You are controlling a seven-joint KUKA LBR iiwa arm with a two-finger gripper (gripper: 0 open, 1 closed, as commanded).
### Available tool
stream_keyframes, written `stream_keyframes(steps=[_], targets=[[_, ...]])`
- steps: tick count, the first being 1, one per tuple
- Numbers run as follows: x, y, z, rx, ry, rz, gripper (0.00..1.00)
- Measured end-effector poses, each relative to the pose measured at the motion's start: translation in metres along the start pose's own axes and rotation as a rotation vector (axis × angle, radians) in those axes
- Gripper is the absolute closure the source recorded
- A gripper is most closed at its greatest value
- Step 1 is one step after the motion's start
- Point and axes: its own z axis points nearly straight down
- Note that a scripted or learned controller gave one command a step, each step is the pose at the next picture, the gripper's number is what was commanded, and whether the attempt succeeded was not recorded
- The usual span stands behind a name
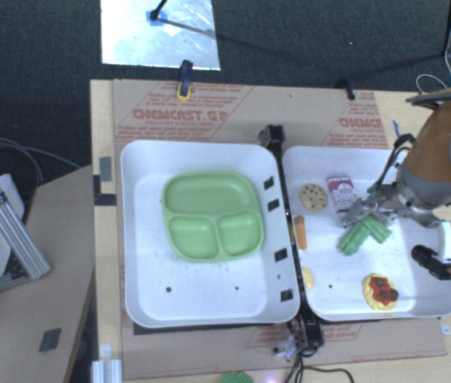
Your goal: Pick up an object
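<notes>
Camera view: arm [441, 154] bends down over right bin [425, 298]; its grip state unclear.

One fixed overhead camera looks slantwise down on both bins [209, 154].

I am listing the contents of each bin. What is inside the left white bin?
Inside the left bin lies a green divided plate with three compartments, all bare. A few dark specks dot the bin floor. Whatever is under the plate is covered and cannot be seen.
</notes>
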Motion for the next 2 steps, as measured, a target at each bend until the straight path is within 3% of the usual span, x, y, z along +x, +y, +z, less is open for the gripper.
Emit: stream_keyframes(steps=[1, 2], targets=[[0.0, 0.004, -0.014, -0.009, -0.003, -0.004, 1.0], [0.049, -0.024, -0.099, -0.006, -0.001, -0.007, 1.0]])
